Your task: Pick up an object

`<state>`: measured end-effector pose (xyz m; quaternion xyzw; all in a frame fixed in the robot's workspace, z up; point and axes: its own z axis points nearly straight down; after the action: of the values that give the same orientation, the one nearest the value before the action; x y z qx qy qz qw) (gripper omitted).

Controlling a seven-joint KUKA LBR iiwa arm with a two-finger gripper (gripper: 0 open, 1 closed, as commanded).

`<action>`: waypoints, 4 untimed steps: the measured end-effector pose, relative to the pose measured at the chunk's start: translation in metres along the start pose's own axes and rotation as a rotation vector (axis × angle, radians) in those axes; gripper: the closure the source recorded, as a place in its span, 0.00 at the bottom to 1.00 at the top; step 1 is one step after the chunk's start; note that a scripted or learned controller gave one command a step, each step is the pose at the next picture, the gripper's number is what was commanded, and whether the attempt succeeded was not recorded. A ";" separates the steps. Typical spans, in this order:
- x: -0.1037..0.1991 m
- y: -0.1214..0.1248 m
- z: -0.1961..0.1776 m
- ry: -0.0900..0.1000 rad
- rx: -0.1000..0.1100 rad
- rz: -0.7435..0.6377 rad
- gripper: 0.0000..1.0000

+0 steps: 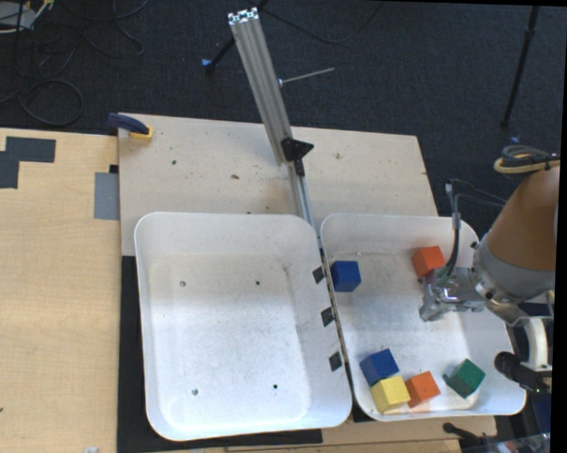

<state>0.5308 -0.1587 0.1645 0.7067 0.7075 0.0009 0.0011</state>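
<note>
Arm w/ orange band enters from right, over the right bin (501, 404). Gripper (437, 298) hangs low in that bin's upper right part, just below & beside an orange cube (427, 261). Can't tell jaw state: metal tip too small & blurred, nothing seen between it.

Objects, all small solid-colour cubes w/ matte faces, all in right bin:
- orange cube near gripper, slightly turned, top face lit.
- blue cube (345, 275) by the left wall, near the divider, well apart from rest.
- cluster at front: second blue cube (380, 364), yellow cube (390, 394) touching it below, second orange cube (424, 388) just beside yellow.
- green cube (465, 377) near front right corner, tilted.

Left bin (160, 262): white, scuffed, few dark specks.
</note>
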 end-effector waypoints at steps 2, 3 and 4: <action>0.050 0.005 -0.045 0.003 0.006 -0.002 1.00; 0.108 0.008 -0.058 0.004 0.004 -0.004 1.00; 0.161 0.003 -0.050 0.003 0.007 -0.003 1.00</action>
<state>0.5333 0.0025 0.2143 0.7056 0.7086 -0.0005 -0.0026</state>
